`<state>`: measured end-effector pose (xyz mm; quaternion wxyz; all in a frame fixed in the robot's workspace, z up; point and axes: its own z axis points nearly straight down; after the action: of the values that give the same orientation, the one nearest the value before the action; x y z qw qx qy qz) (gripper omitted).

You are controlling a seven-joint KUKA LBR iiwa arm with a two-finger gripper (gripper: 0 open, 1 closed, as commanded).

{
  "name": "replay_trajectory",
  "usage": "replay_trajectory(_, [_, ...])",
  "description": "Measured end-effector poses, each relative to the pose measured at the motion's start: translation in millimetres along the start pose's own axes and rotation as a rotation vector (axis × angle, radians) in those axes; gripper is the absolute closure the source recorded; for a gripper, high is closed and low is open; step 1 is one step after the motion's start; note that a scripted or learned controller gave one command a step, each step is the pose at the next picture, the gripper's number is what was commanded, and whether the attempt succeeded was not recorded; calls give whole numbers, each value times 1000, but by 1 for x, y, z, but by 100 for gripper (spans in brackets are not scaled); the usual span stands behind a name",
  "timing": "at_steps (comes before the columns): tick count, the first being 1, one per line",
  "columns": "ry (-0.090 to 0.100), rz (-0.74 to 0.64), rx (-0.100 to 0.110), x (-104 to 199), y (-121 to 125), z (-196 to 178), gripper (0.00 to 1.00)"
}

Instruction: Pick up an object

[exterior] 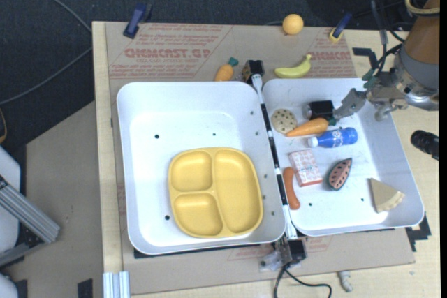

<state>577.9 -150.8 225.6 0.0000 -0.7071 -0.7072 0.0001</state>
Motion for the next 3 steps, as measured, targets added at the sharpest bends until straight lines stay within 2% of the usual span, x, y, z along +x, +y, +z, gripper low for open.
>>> replay_trajectory(1, [1,0,-1,19,43,141,0])
replay_trajectory(2, [0,0,0,20,87,140,0])
replay_trajectory(3, [1,-1,0,57,89,140,0])
